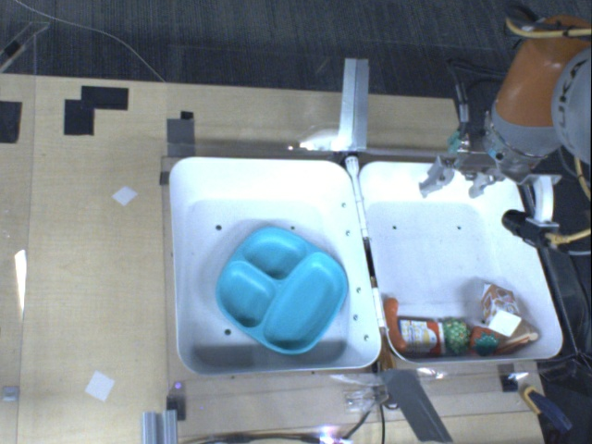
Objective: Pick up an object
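We see the left bin point(199, 248) carrying a blue divided plate point(282, 289) near its middle. Beside it, the right bin point(444, 248) keeps its items along the near wall — a red-capped bottle point(416, 333) lying on its side, a green ball point(455, 334) touching it, a small orange-and-green piece point(485, 341), and a brown packet point(502, 311) with a white label. Up at the far right corner hangs the gripper point(459, 180), fingers spread apart, nothing between them.

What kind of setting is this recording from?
Likely a robotics lab's bin-picking station: two shallow white bins on a wooden bench, an industrial arm's gripper over the right bin, and loose cables behind.
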Controlling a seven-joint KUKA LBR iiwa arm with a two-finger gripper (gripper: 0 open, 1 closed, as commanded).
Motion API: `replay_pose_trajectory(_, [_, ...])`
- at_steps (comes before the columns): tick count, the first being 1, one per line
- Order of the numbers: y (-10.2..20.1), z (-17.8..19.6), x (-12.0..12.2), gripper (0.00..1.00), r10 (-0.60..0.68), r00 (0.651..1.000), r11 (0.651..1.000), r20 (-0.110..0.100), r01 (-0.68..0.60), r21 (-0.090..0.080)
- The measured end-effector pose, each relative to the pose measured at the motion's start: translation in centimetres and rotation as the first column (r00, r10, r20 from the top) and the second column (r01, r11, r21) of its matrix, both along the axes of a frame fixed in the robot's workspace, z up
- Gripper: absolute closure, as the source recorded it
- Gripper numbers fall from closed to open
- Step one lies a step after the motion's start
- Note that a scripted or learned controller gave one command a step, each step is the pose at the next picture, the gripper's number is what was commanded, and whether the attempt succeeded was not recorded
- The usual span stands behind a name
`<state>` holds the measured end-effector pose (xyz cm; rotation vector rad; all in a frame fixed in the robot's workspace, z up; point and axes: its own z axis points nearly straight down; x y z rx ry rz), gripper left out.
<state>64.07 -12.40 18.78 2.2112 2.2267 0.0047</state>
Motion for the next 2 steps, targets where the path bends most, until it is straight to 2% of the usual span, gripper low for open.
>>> replay_pose_trajectory(1, [-2.8,-3.6,-5.8,0.00,-0.225,0.974,0.974,-0.002,0.225,0.001])
replay_pose_trajectory(2, [0.2,-10.1,-0.1,0.00,-0.419,0.908,0.908,0.000,0.419,0.002])
